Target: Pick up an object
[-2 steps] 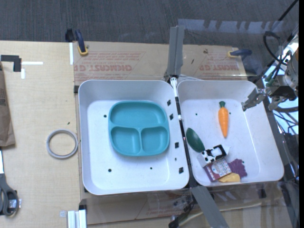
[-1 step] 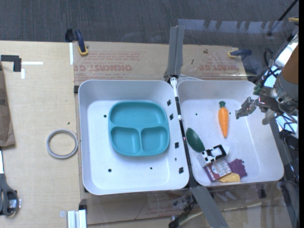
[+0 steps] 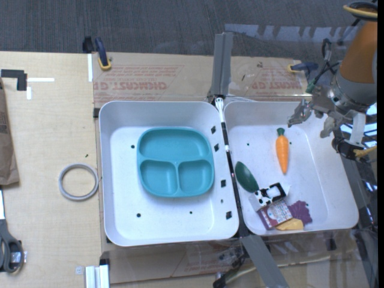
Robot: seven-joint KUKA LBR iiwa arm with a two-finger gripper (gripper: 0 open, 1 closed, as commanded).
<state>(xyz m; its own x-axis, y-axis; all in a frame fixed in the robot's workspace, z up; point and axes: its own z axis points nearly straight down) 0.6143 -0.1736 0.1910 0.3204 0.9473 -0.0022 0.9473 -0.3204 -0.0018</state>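
Note:
The right bin [image 3: 336, 179] holds several small objects. An orange toy carrot [image 3: 282, 153] lies upright near its middle. A dark green spoon-like piece [image 3: 246, 176] rests by the left wall. A black-and-white toy [image 3: 270, 194] and a purple packet [image 3: 283, 213] with a yellow bit [image 3: 291, 225] sit near the front. My gripper [image 3: 312, 122] hovers over the bin's back right, above and to the right of the carrot. It is open, with nothing between its fingers [image 3: 298, 114].
The left bin [image 3: 120, 215] holds a teal divided plate [image 3: 176, 162]. A grey divider post [image 3: 221, 65] rises between the bins at the back. On the bench to the left lie a tape ring [image 3: 78, 180] and scissors [image 3: 9, 254].

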